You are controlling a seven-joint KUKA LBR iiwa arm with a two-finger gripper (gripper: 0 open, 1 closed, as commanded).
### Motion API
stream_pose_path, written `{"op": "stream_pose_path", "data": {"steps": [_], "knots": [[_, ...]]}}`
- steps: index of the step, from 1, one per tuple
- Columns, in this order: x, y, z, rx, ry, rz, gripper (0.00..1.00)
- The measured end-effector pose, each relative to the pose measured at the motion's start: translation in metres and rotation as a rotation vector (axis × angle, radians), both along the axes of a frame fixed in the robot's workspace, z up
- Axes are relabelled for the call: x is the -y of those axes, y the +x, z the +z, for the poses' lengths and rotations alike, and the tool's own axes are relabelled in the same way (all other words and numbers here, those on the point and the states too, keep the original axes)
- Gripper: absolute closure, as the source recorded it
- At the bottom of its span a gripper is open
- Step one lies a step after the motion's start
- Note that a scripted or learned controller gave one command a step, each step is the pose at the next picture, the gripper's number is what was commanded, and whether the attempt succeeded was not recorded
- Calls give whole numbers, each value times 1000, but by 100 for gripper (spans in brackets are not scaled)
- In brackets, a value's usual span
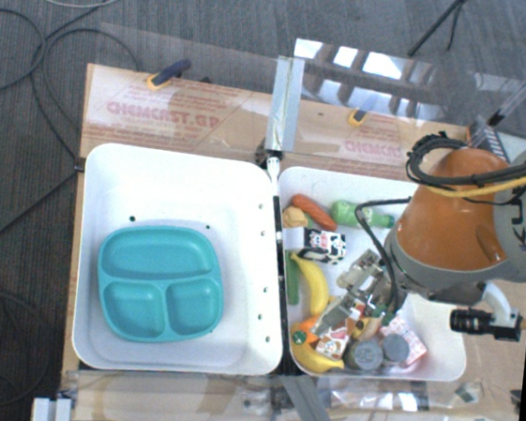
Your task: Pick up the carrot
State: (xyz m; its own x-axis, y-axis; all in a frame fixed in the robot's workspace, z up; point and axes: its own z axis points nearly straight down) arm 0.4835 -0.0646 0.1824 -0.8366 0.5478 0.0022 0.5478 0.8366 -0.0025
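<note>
We see the gripper (pixel 358 305) low among clutter in the right bin (pixel 444 362); whether it grips anything we cannot tell. Bananas (pixel 314 286) lie beside it. The carrot (pixel 312 208) rests near the bin's far edge, well apart.

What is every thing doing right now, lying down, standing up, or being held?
carrot: lying in the right bin's far left corner, not held.
banana: lying flat in the right bin.
teal plate: flat, right side up, in the left bin.
gripper: low over the toy pile, away from the carrot.
</note>
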Motion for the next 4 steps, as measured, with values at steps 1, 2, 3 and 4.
{"op": "stream_pose_path", "data": {"steps": [1,2,3,4], "knots": [[42,10,-87,31,-3,234,0],[33,42,-93,11,-3,-76,0],[33,46,-83,23,-4,-77,100],[-29,53,0,2,1,-61,100]]}}
